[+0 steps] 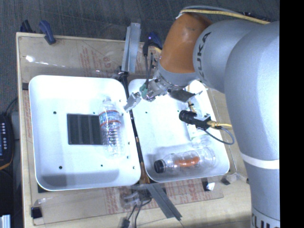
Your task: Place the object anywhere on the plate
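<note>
In the left bin (42, 103), a water bottle (111, 131) lay beside the dark plate (83, 129), touching its right edge. The jaws (134, 99) hung over the bins' divide; their opening couldn't be told. A second bottle (185, 161) lay in the right bin (161, 127)

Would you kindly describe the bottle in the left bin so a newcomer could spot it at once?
Start at the left white bin. Beside its dark ribbed plate lies a clear water bottle, overlapping the plate's right edge. Unlike the bottle in the right bin, which has a dark cap and orange contents, it is colourless.
</note>
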Controlling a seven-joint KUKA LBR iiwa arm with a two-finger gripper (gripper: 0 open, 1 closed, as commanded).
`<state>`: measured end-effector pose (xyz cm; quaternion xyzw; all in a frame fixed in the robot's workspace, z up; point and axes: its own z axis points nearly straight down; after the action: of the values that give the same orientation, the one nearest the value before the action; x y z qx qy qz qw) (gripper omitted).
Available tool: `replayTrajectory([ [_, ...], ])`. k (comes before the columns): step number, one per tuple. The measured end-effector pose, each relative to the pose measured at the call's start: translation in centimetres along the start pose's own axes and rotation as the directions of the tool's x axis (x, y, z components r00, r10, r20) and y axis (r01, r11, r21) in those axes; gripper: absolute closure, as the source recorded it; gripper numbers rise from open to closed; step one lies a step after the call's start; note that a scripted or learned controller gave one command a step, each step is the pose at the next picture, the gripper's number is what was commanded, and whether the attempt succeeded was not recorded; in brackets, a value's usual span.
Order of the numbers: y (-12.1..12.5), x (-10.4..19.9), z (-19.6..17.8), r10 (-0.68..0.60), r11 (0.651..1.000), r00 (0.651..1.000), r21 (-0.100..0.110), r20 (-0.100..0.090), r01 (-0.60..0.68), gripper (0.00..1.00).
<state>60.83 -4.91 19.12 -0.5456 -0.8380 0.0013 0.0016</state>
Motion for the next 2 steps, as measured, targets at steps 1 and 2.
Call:
replayTrajectory([
  [1,0.7,3.9,0.1,0.159,0.987,0.987,0.003,-0.001,-0.159,0.00],
  [2,-6.7,12.2,0.0,0.271,0.962,0.962,0.000,0.000,-0.271,0.00],
])
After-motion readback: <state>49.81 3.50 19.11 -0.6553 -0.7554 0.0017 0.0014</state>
